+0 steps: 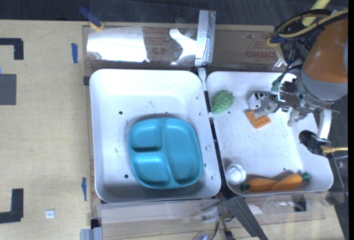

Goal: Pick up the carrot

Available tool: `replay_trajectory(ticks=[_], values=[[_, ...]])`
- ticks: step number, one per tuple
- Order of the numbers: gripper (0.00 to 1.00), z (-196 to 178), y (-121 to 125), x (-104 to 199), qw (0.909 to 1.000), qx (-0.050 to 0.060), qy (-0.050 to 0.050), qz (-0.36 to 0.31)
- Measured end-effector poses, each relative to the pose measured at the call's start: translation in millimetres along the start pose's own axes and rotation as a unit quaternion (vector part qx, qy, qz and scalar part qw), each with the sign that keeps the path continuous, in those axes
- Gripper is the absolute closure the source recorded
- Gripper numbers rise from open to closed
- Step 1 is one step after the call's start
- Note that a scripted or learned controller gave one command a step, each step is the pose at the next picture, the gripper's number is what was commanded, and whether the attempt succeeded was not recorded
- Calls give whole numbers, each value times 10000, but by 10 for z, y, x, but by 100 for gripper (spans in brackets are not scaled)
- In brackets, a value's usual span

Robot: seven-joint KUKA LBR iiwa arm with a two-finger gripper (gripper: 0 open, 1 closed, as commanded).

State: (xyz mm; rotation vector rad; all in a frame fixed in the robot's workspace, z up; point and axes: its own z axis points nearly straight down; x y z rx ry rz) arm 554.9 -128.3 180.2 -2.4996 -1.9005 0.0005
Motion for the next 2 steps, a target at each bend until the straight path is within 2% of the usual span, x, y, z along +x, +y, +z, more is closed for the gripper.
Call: replay_trajectory(ticks=[1, 2], values=[[0, 592, 52, -153, 9847, 29, -4, 1745], [0, 319, -505, -432, 9402, 24, -1, 3405]])
